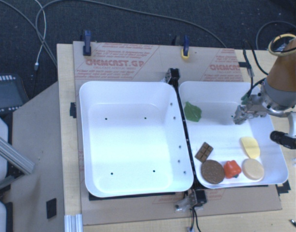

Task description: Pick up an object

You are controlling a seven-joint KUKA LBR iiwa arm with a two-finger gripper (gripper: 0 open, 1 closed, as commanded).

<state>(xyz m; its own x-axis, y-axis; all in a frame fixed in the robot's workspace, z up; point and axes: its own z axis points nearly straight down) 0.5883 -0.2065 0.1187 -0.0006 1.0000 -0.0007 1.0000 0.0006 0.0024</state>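
Looking down on the bench (70, 129), you see two shallow white bins set side by side, their inner rims touching along the middle. The left bin (90, 178) shows four small dark dots on its floor. The right bin (220, 88) holds every loose object. A green piece (192, 112) lies near that bin's left wall, toward the far end. Along the near end, from left to right, you find a brown chocolate-bar piece (203, 152), a round brown disc (213, 171), a small red-orange item (232, 168) touching the disc, and a pale cream disc (253, 169). A yellow object (250, 146) lies just beyond the cream disc, near the bin's right wall.

The arm (283, 76) enters from your right, its orange band above the grey wrist. The gripper (240, 116) hangs over the far right part of the right bin, well apart from the green piece and from the row of objects at the near end. Whether its claw is wide or narrow you cannot tell at this angle; nothing is seen between its tips.

Two clamps, one blue (86, 41) and one blue-and-yellow (185, 48), stand on the far edge of the printed cardboard (119, 59) beneath the bins.
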